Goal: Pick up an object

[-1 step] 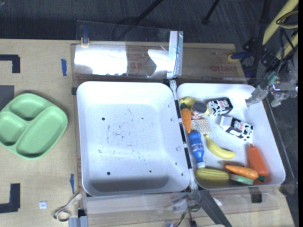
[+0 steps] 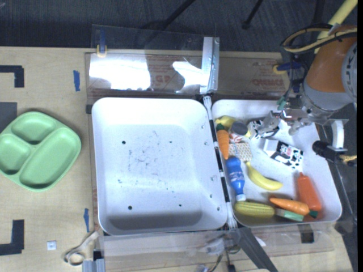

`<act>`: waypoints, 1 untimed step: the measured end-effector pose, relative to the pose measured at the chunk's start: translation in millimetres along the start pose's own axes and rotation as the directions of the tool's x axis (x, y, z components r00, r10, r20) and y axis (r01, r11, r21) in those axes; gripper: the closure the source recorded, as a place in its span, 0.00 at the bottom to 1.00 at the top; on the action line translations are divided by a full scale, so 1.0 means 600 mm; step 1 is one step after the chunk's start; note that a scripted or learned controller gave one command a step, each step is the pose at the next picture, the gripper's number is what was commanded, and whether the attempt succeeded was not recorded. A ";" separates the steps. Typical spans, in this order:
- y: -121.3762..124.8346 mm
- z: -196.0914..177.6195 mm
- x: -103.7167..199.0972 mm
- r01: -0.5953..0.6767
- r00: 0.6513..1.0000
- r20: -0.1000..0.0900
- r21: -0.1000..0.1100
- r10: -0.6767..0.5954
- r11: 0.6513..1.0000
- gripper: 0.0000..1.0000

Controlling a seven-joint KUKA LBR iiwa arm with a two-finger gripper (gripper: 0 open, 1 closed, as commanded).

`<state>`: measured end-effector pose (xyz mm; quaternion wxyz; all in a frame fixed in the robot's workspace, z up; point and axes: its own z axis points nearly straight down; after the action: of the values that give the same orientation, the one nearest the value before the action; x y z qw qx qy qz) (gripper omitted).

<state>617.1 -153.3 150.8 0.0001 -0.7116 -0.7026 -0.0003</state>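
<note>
We see a pale wooden surface (image 2: 45,220) bearing two shallow white plastic bins (image 2: 150,118); a green divided plate (image 2: 37,149) lies left; dark carpet lies beyond; the claw (image 2: 271,123) hangs over the right bin's toys, among them a yellow plastic banana (image 2: 262,178); we cannot tell its state.

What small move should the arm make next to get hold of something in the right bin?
Probably a short descent straight down. The gripper hangs over the back of the right bin, above the black-and-white toy, with nothing seen between its fingers. The banana, blue bottle and carrot lie farther forward, so the toy looks like the closest target.
</note>
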 end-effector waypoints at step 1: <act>-0.078 -0.056 0.123 0.010 1.000 -0.001 0.002 -0.010 1.000 0.00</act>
<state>571.4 -78.9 184.7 0.0009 -0.7080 -0.7062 0.0001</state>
